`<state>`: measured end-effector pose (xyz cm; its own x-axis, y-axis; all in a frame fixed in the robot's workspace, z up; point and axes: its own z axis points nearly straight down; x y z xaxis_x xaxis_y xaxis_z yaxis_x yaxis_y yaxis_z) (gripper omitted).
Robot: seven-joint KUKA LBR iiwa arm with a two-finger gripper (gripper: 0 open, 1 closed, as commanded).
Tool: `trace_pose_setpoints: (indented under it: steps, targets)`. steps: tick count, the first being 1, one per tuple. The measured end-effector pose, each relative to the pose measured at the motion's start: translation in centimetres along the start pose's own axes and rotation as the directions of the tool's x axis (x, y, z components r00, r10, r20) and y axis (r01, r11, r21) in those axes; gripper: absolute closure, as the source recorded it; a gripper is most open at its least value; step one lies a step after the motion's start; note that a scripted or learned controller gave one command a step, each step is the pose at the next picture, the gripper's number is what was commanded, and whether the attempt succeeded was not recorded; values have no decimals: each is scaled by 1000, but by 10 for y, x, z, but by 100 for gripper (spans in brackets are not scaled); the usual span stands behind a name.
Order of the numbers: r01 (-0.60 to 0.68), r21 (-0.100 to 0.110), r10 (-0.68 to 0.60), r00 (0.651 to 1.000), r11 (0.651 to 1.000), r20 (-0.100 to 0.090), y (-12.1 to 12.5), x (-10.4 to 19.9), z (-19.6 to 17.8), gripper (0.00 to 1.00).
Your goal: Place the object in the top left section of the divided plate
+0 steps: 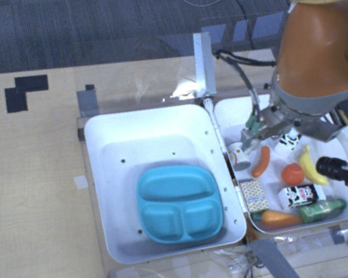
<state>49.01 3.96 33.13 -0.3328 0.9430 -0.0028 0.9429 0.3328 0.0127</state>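
Looking down with you on both bins, left to right:

Left bin (114, 196): white, well to the gripper's left, holding the divided plate.
Divided plate (179, 202): blue, three sections, lying flat low in the left bin; you see nothing in any section, the top left one included.
Divider (224, 160): the rims where the two bins meet, just left of the gripper.
Gripper (255, 131): over the upper left part of the right bin, under the orange band (315, 43). You cannot tell how far the fingers are parted, and nothing shows between them.
Sausage (261, 161): orange-red, tilted, just below the gripper, apart from it.
Patterned card (254, 195): flat, further below, against the divider.
Carrot (280, 217): at the near rim, well below the gripper.
Tomato (292, 174): below and right of the gripper.
Milk carton (298, 195): cow print, on its side beneath the tomato.
Green bottle (321, 210): lying just right of the carrot.
Banana (310, 166): right of the tomato, nearly touching it.
Right bin (234, 110): white, bearing all these loose pieces.
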Motion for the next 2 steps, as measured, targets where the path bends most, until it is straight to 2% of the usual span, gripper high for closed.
trace_pose_setpoints:
  steps: [2]
  targets:
    - [8,-14,-8,1000,1000,3,4,-1,-24,100]
